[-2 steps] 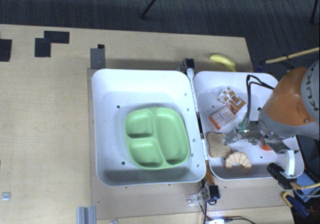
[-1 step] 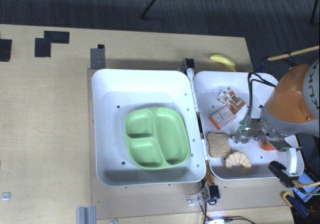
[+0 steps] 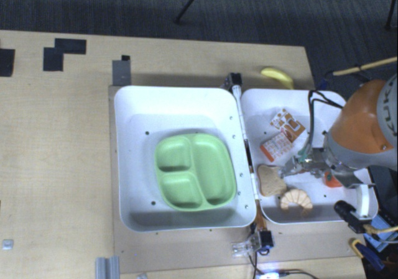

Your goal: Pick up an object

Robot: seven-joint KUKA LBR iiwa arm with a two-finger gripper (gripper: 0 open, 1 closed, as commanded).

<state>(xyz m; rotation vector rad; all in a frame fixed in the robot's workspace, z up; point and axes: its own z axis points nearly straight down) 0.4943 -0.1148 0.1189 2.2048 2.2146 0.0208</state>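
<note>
Croissant [image 3: 296, 199] sits at the near edge of the right bin [image 3: 267, 105], bread slice [image 3: 270, 179] just left of it. Gripper [image 3: 297, 164] hovers low just above them, near the orange-and-white packet [image 3: 283, 136]; can't tell how far it's open. Left bin [image 3: 134, 116] carries a green 3-compartment tray [image 3: 194, 171]. Banana [image 3: 277, 75] lies beyond.

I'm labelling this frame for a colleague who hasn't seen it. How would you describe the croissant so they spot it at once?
Start at the right-hand white bin, the one the arm reaches into. Along its near edge lies the croissant, just below the gripper. It is a ridged, golden crescent, unlike the flat slice of bread to its left and the printed orange-and-white packet farther back.
</note>
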